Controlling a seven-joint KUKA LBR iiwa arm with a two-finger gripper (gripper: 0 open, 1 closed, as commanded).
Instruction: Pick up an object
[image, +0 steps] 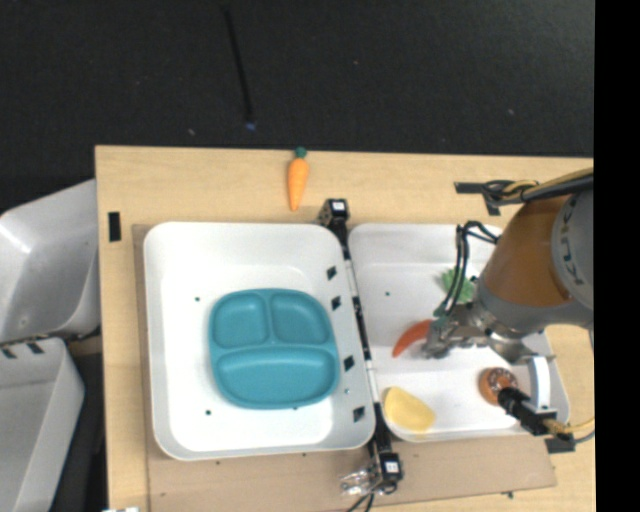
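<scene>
My hand over the right bin, beside the red pepper.
My hand sits low, centre-right; its grip state cannot be told. The red pepper lies just left, touching it.

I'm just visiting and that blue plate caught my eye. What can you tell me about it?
The plate is teal blue, a rounded rectangle that looks like smooth plastic. Raised ridges split it into three sections: two small ones at the far side and one wide one nearer the camera. No food shows in any of them. It lies flat, right way up, near the middle of the left bin, resting on the bin's white floor and apart from its walls.
</scene>
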